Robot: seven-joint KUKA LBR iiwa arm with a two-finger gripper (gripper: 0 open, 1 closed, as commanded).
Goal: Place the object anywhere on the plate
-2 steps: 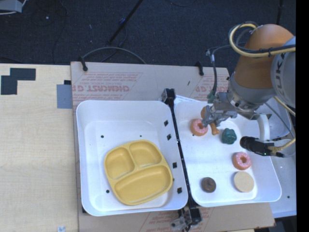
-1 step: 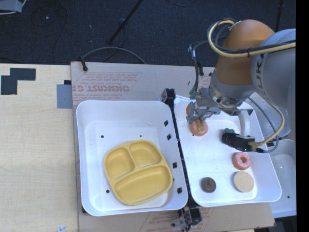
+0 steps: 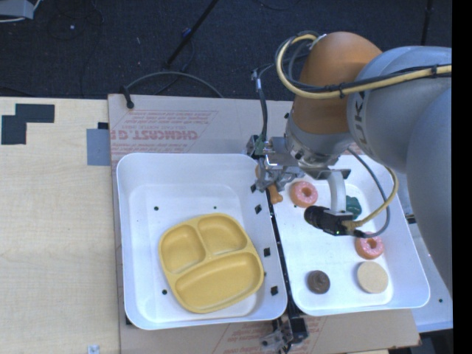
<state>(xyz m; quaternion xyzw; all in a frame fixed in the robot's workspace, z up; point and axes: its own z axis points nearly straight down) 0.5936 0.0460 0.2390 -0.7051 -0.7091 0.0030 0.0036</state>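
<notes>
Hovering gripper [image 3: 274, 185] over bin divider, claw state unclear, yellow plate [image 3: 212, 261] left bin

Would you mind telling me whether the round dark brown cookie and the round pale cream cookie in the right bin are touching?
Apart. The camera view shows the dark brown cookie and the pale cream cookie with a plain strip of white bin floor between them.
</notes>
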